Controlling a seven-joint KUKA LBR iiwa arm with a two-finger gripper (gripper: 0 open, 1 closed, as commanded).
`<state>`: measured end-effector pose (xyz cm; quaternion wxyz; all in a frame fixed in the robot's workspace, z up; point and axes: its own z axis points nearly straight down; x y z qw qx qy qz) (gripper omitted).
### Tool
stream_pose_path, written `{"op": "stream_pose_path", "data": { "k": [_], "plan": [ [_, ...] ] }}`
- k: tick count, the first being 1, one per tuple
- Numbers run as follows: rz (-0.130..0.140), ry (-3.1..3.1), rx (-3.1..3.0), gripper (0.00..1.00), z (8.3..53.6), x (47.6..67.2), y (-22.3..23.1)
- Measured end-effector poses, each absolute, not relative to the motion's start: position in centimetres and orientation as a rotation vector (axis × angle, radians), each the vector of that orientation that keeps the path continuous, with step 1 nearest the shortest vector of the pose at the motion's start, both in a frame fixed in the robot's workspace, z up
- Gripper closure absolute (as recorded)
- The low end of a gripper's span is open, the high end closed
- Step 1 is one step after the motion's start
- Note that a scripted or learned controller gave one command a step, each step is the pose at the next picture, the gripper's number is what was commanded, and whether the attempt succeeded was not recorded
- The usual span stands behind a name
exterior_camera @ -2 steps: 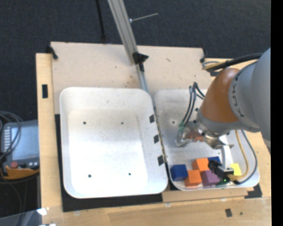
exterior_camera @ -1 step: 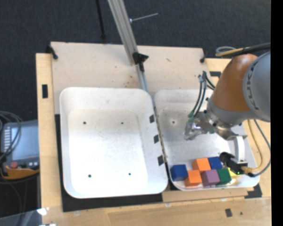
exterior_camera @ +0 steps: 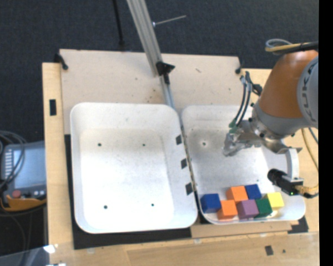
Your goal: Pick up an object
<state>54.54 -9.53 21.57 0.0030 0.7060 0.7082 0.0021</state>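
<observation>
The claw hangs over the right bin, apart from the coloured blocks.

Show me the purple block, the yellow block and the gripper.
purple block (exterior_camera: pixel 247 208), camera view, top face
yellow block (exterior_camera: pixel 275 199), camera view, top face
gripper (exterior_camera: pixel 231 147), camera view, tip over the right bin

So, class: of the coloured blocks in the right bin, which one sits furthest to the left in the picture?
The blue block at the left end of the cluster. It sits left of the orange block, beside the bin's inner wall; the other blue block lies further right.
</observation>
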Motion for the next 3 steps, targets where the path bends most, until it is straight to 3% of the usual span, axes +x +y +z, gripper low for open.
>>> {"op": "stream_pose_path", "data": {
  "k": [1, 2, 3],
  "plan": [
    [0.006, 2.223, 2.212, 1.00, 25.6, 54.7, -9.6],
    [0.005, 2.229, 2.212, 1.00, 25.8, 57.7, -4.7],
    [0.002, 2.227, 2.213, 1.00, 24.6, 58.9, 0.6]
  ]
}}
